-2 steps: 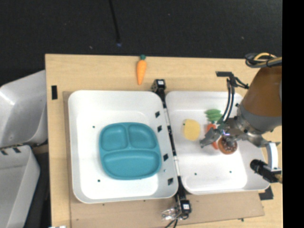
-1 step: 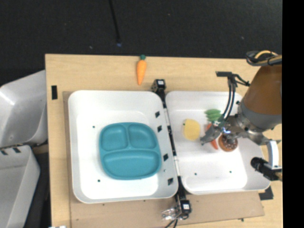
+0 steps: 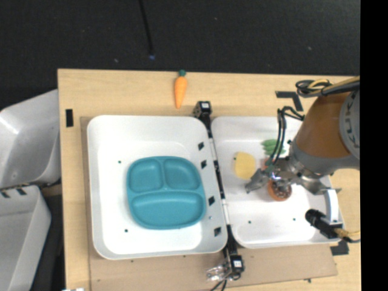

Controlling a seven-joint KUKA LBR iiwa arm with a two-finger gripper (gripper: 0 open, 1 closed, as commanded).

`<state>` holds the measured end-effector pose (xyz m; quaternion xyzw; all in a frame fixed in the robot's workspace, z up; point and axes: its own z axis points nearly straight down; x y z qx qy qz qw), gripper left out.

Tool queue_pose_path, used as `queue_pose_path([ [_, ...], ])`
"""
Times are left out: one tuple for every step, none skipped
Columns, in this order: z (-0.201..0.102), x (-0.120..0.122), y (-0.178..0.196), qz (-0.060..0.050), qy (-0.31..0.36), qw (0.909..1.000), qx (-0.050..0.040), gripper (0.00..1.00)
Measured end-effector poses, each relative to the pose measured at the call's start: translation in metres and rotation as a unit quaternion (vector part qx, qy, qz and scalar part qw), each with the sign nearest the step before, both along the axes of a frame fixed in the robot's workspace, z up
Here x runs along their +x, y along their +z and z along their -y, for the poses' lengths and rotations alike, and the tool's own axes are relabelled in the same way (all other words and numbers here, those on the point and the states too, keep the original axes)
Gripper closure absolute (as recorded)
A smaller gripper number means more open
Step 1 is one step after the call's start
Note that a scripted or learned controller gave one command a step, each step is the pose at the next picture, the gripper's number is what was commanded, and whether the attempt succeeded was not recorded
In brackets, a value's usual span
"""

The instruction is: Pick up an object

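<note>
My gripper [image 3: 267,182] hangs low over the middle of the right bin [image 3: 267,232], under the orange-banded wrist. A pale yellow object [image 3: 244,165] lies just left of it. A small red-orange object [image 3: 279,190] sits right beside the gripper's right side, partly hidden by it. A green object [image 3: 269,145] peeks out behind the arm. I cannot see anything held between the fingers.
A blue divided plate [image 3: 165,191] lies in the left bin [image 3: 103,223]. A toy carrot [image 3: 180,90] rests on the wooden bench behind the bins. A black clip [image 3: 202,108] sits at the bins' top join. Cables run along the arm at the right.
</note>
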<state>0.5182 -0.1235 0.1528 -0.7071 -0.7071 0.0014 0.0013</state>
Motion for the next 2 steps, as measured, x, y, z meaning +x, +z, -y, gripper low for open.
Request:
queue_pose_path([
  [0.001, 0.001, -0.05, 0.003, 0.0, 1.0, -0.0005, 0.0],
  [0.005, 0.004, -0.035, 0.008, -0.004, 1.0, -0.0033, 1.0],
])
